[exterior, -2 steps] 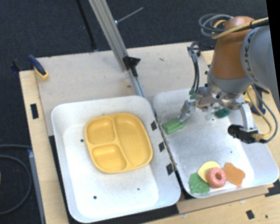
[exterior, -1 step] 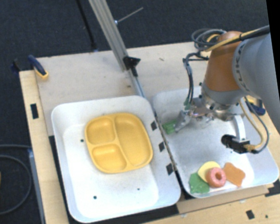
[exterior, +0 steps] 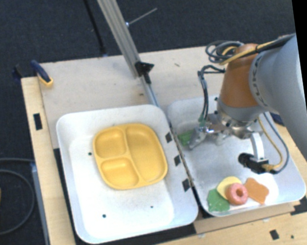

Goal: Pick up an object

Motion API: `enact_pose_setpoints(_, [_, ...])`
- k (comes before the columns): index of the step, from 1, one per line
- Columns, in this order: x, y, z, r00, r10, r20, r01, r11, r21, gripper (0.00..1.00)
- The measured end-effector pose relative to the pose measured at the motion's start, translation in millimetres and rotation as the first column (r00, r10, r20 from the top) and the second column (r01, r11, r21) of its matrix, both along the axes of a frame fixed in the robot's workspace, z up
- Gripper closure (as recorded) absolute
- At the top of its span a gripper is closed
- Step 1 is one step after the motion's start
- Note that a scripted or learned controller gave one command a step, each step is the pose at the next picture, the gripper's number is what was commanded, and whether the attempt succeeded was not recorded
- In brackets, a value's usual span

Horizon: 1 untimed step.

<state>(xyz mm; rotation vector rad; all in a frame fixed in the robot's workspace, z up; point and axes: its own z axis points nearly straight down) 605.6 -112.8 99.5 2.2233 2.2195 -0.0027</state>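
Arm reaches in from the right over the right bin point(exterior: 289, 182). Gripper point(exterior: 196, 137) sits low at the bin's upper left corner, by the divider between the bins. A small green object point(exterior: 185, 138) lies right at its tip, against the bin wall. Cannot tell whether the fingers are released or clenched: the wrist hides them from this angle, and nothing shows the green piece between them.

Other candidates cluster at the right bin's near edge: a green piece point(exterior: 216, 201), a yellow piece point(exterior: 228, 184), a pink ring point(exterior: 237, 194) and an orange piece point(exterior: 257, 190), all touching or overlapping. Left bin point(exterior: 84, 213) carries a yellow divided plate point(exterior: 130, 154).

Handling judgement: the pieces look like small toy food, so probably light, with smooth and possibly slippery surfaces; stiff or soft, I cannot tell. The green object at the wall leaves room on only one side, so closing along the wall seems better than across it. The ring would take a pinch across its rim, but its neighbours crowd it. The plate looks too wide and flat for a pinch, except perhaps at its rim.
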Motion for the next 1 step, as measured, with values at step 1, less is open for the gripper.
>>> enact_pose_setpoints(1, [1.3,-1.4,12.8,1.0,-0.004,0.006,0.004,1.0,-0.001,1.0])
